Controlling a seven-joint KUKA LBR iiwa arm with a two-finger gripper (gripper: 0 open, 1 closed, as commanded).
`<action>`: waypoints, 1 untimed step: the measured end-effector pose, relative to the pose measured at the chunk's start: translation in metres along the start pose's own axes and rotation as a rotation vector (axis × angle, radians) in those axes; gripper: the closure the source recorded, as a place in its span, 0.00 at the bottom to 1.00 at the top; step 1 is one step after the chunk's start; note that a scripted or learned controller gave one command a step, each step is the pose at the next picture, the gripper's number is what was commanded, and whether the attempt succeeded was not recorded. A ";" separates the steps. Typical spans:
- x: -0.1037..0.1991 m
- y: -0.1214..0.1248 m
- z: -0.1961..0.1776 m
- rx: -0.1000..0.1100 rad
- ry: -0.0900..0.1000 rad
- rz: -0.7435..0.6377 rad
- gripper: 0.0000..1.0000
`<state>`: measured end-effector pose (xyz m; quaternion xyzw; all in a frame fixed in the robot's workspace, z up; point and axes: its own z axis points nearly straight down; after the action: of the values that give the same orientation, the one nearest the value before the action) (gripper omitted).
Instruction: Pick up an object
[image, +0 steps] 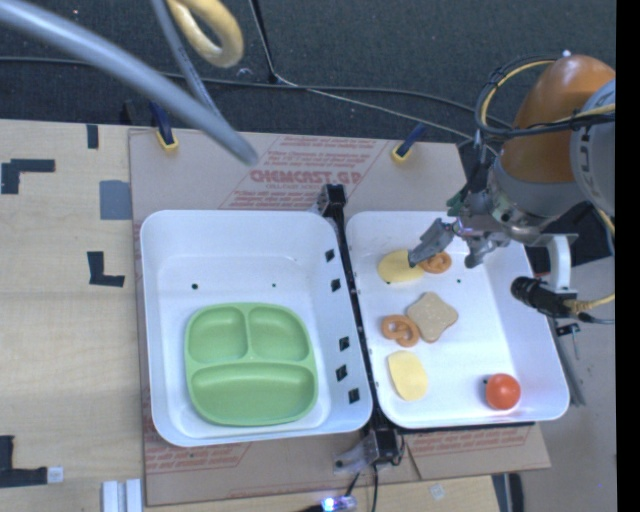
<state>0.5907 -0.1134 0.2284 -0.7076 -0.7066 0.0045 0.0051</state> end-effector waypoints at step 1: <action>0.000 0.002 -0.007 -0.012 -0.001 -0.003 0.00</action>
<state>0.5933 -0.1132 0.2354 -0.7066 -0.7076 0.0006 0.0004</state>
